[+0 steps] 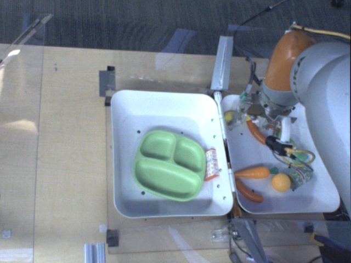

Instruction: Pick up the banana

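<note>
One green plate (pixel 169 165) lies in the left bin (pixel 122 147). The right bin (pixel 323 193) holds one carrot (pixel 253 173), one orange (pixel 281 183) and two sausages (pixel 248 192); the gripper (pixel 258 114) hangs above, grip unclear.

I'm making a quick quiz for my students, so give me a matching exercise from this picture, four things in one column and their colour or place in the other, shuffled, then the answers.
Things:
1. divided plate
2. carrot
3. round fruit
4. gripper

Descriptions:
A. orange ball near the right bin's front
B. green, lying in the left bin
C. over the back of the right bin
D. orange and tapered, by the wall between the bins

Pairs: 1-B, 2-D, 3-A, 4-C
</note>
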Robot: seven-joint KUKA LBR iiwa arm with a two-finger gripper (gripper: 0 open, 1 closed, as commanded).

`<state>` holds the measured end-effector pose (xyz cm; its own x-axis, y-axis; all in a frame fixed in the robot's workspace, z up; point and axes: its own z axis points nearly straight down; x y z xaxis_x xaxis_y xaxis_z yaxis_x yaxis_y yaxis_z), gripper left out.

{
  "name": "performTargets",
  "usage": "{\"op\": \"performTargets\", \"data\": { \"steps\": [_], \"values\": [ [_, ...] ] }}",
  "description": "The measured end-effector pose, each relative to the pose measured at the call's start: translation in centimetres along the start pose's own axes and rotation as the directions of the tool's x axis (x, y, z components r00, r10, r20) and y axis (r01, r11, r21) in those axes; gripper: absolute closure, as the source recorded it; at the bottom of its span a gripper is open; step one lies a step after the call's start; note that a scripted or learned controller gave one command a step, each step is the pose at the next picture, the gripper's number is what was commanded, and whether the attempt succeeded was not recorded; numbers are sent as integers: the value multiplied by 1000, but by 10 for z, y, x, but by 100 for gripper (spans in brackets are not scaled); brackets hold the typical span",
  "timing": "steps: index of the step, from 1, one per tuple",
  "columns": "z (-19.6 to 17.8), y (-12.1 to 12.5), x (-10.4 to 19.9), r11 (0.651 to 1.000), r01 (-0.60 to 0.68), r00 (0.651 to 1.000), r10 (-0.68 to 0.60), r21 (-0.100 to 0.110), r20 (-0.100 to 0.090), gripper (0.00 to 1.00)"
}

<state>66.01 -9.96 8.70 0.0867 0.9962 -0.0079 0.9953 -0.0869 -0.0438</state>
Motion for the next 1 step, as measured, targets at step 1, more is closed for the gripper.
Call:
{"op": "performTargets", "data": {
  "steps": [1],
  "values": [
    [0,0,0,1000,15,1000,-15,1,0,0]
  ]
}}
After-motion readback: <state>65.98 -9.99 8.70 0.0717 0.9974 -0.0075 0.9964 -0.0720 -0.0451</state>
